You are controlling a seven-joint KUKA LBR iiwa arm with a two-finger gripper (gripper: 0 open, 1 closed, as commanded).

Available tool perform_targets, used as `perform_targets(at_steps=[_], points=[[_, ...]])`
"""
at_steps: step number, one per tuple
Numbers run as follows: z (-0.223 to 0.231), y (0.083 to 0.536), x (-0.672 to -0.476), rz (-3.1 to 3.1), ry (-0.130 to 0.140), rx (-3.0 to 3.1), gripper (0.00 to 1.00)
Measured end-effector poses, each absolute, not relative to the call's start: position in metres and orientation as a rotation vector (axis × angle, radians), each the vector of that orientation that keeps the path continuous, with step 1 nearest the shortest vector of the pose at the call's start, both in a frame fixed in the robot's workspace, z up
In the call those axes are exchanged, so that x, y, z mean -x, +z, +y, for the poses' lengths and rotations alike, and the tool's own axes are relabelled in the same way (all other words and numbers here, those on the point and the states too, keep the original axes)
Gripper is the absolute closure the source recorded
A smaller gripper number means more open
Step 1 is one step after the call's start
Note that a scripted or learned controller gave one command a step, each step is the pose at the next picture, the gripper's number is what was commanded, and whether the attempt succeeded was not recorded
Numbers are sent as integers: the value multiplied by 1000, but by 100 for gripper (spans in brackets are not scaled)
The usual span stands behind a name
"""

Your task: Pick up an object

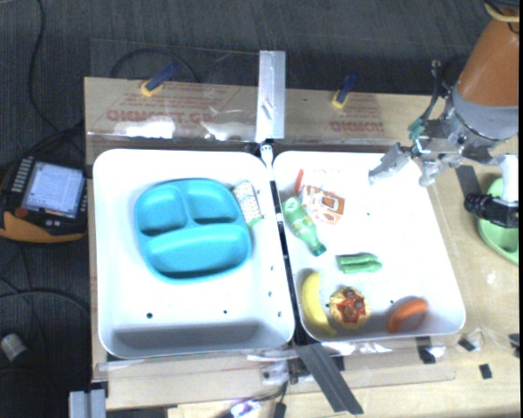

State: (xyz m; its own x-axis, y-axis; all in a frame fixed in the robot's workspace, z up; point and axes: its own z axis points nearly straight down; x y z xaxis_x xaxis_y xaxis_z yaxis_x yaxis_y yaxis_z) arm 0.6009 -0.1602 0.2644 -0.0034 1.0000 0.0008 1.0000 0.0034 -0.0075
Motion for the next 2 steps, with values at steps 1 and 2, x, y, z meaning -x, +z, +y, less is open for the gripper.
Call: perform_targets(at_steps=[1,2], points=[[-101,111,-610,-2129,12,2303,0],[-55,183,-569,-2212,2,2225,0]])
